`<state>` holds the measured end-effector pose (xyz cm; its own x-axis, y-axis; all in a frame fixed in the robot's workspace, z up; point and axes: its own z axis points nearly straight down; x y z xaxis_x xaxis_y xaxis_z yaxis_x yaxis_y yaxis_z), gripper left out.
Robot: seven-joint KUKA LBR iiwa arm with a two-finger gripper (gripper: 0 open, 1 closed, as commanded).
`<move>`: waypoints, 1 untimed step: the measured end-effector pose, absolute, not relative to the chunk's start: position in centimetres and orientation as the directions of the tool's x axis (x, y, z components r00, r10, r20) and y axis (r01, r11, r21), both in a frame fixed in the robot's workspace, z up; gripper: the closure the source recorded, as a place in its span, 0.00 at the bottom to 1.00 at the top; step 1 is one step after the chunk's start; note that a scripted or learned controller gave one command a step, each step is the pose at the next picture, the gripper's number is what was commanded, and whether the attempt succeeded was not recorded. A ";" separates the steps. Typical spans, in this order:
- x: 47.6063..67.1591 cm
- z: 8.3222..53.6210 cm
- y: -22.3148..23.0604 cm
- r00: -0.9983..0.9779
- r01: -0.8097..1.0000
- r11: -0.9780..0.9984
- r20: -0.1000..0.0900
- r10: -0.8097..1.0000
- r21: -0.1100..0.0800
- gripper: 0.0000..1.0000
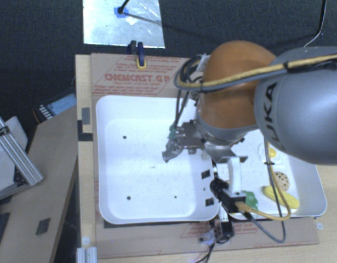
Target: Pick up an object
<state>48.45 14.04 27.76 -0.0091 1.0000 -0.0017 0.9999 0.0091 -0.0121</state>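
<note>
Lying in right bin, banana (281, 196) points lower-right.

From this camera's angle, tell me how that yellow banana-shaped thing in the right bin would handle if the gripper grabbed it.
The yellow banana-shaped thing looks smooth, so it might slip between the fingers. Its long curved form suggests it could swing if grabbed off-centre, or pivot when pushed. It lies against the right bin edge beside a speckled round piece, so a grab may bump them.

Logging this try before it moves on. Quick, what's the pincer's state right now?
Pincer: over the left bin; open or shut cannot be told from this view, and nothing is seen between its tips.
</note>
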 end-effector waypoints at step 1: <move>51.3 21.7 7.1 0.006 1.000 -0.006 -0.004 1.000 -0.004 0.00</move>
